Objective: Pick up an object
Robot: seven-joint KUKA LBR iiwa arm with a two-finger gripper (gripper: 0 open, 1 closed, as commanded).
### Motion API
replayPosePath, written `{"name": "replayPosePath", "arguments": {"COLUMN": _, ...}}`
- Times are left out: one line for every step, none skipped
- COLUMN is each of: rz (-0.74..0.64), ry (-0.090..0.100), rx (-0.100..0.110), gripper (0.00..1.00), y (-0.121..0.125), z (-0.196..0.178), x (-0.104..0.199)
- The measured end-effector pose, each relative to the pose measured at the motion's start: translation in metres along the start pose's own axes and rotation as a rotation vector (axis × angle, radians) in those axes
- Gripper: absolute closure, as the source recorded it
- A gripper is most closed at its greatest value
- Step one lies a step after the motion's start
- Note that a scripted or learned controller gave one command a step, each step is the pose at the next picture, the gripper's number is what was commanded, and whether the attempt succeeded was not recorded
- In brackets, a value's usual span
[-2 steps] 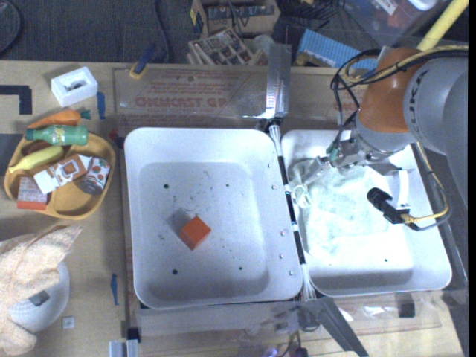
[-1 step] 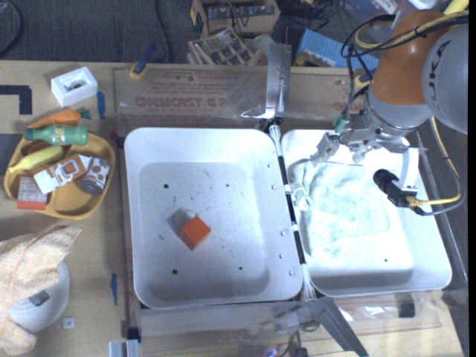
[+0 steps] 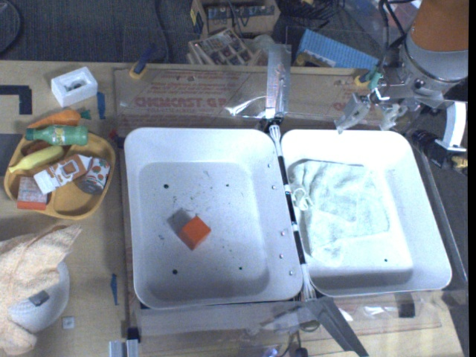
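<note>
Left bin (image 3: 149, 162): an orange block (image 3: 196, 233) lies on the floor against a small grey piece (image 3: 179, 219). Right bin (image 3: 424, 199): a crumpled white cloth (image 3: 338, 207). Above its far rim the gripper (image 3: 368, 114) hangs with fingers spread, grasping nothing; a good pick centres over one object before descending.

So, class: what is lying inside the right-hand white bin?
A crumpled white cloth covers much of the right bin floor. Whatever might sit beneath the cloth is hidden.
</note>
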State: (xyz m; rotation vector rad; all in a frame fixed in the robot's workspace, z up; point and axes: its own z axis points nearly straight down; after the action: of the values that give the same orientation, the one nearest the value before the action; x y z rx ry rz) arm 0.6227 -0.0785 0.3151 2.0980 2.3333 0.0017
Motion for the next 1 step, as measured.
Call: {"name": "replayPosePath", "arguments": {"rz": -0.033, "ry": 0.001, "rx": 0.002, "gripper": 0.00, "y": -0.0464, "z": 0.0676, "x": 0.0023}}
